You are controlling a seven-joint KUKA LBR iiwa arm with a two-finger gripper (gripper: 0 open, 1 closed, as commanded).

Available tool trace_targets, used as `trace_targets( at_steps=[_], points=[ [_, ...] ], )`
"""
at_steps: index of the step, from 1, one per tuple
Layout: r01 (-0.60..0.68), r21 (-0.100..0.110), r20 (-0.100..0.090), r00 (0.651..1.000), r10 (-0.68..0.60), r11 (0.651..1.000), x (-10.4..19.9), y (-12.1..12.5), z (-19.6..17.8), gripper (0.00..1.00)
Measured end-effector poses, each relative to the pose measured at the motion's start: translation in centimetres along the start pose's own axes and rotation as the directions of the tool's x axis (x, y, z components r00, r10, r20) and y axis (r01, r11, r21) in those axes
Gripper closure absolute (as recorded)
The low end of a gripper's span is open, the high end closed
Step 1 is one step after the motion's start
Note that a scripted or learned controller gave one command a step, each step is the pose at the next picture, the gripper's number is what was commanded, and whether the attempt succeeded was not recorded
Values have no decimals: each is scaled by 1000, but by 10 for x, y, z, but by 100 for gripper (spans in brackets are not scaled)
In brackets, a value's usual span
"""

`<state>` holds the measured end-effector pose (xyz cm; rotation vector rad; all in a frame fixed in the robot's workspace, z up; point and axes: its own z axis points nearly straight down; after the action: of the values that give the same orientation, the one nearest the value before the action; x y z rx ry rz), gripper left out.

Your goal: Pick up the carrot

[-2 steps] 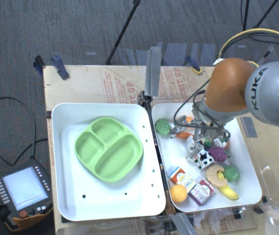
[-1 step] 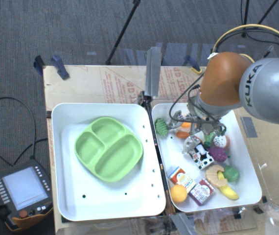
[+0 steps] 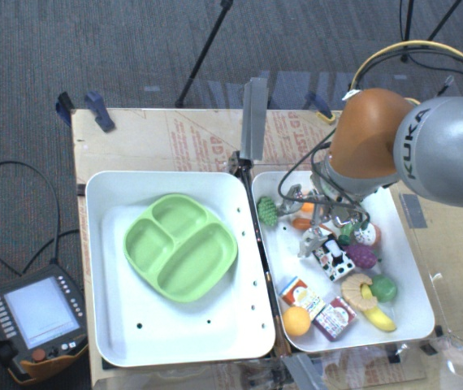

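While the arm hangs over the right bin, near to far:
Lower right: round orange toy fruit [image 3: 296, 321], yellow plastic banana [image 3: 379, 318].
Centre right: small orange carrot [image 3: 305, 215], beside a green ridged toy [image 3: 267, 210].
Two-finger gripper [image 3: 322, 232]: state, cannot tell.
Advice: centre over carrot, avoid cow-patterned block [image 3: 334, 259].

Grey carpet [image 3: 93, 39] (dark, ribbed)

Noted around the green divided plate [image 3: 181, 247] in the left bin [image 3: 101, 218]: right bin [image 3: 410, 250] alongside holding an orange [image 3: 296, 321], banana [image 3: 378, 318], purple grapes [image 3: 363, 256] and cow figure [image 3: 334, 261]; teach pendant [image 3: 32, 315] at far left.
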<state>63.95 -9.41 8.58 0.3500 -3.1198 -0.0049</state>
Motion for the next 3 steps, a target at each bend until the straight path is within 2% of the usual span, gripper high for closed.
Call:
trace_targets(
  at_steps=[1,2,3],
  points=[
    [-492,2,2,871,492,871,-6,3,0,0],
    [-782,3,0,623,782,623,8,7,0,0],
    [-817,1,0,576,817,576,18,-57,-20,0]
  ],
)
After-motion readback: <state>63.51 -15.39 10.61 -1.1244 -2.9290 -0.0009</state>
